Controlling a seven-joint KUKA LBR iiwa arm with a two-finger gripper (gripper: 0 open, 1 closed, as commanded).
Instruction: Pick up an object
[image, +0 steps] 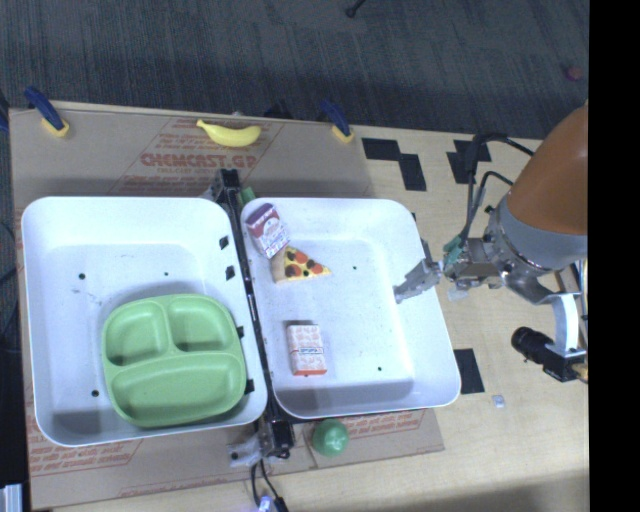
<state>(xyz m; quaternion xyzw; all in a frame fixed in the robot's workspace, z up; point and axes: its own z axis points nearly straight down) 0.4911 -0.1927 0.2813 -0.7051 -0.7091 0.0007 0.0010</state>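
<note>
The right bin (430, 350) holds three things: a small red-and-white carton (266, 229) at its back left, a toy pizza slice (298, 266) just in front of it, and a small orange-and-white box (306, 349) near the front middle. My gripper (412, 284) hangs over the right rim of this bin, right of all three and apart from them, with nothing seen in it. The grey arm with its orange band (560, 180) comes in from the right.
A green divided plate (175, 358) lies in the left bin (40, 300). A yellow banana (230, 131) rests on the cardboard behind the bins, and a green ball (328, 437) sits in front of the right bin. Blue clamps (46, 112) grip the back edge.
</note>
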